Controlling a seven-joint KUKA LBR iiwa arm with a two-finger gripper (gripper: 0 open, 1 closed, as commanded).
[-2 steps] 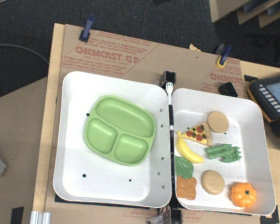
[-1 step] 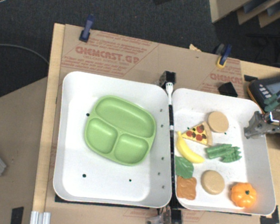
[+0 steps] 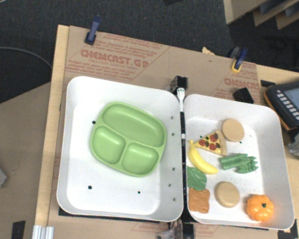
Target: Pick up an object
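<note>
Nothing appears picked yet: the yellow toy banana (image 3: 201,160), orange toy pumpkin (image 3: 260,208) and other play foods all lie in the right shallow white bin (image 3: 282,138), and the gripper's state cannot be told.

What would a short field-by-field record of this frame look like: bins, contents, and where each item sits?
left bin: holds a green three-compartment plate, nothing seen in its compartments
right bin: holds the toy foods
far row: round tan cookie, pizza slice beside it
middle: banana against the divider side, green beans next to it
near row: green leaf piece, toast-coloured piece, second tan cookie, orange pumpkin at the near right corner
bench: brown board, two clamps on far edge
</note>
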